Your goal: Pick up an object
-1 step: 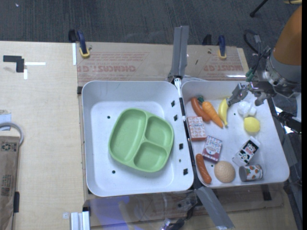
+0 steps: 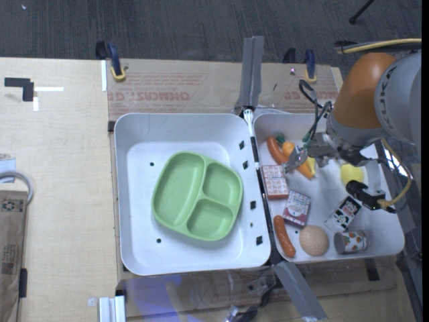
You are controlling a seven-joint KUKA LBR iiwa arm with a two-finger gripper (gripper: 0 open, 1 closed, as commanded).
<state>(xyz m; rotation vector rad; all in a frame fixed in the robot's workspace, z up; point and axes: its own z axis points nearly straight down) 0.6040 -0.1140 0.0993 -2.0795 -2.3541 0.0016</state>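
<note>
Mirrored, upside-down red lettering, seemingly "CHEMCRZT", on the cardboard sheet (image 2: 201, 86) behind the bins; other labels illegible.

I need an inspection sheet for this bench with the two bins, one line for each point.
Surface: wooden bench bearing left bin and right bin, side by side.
Job's things: in the right bin, carrot, two small cartons, sausage, round bun, can, black-and-white carton, yellow piece.
Clutter: green divided plate in the left bin; brown paper bag at the bench's left edge.
Grippers: gripper low over the right bin's upper part, beside the carrot; grasp cannot be told.
Cables: black cable at the wrist; yellow hose above.
Surroundings: dark carpet; blue clamps.
</note>
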